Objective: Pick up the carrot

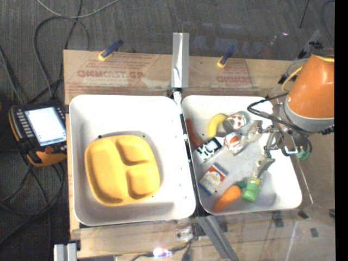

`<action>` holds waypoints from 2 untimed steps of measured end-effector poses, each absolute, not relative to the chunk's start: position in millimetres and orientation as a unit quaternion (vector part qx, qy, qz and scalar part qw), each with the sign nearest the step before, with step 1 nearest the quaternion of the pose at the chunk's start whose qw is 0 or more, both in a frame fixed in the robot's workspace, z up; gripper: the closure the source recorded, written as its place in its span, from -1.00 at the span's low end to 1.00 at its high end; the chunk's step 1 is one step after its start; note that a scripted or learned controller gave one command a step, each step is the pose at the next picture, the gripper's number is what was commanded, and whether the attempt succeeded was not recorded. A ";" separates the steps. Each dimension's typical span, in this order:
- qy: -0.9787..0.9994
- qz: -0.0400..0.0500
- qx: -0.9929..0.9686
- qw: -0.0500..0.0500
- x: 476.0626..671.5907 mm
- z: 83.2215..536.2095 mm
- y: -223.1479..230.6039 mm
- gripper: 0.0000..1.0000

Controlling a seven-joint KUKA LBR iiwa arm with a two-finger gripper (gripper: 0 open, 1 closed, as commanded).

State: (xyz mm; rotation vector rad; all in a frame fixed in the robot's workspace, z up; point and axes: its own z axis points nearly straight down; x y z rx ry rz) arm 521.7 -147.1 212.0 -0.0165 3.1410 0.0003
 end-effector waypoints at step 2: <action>0.969 0.000 -0.248 -0.001 484.1 125.4 -165.3 1.00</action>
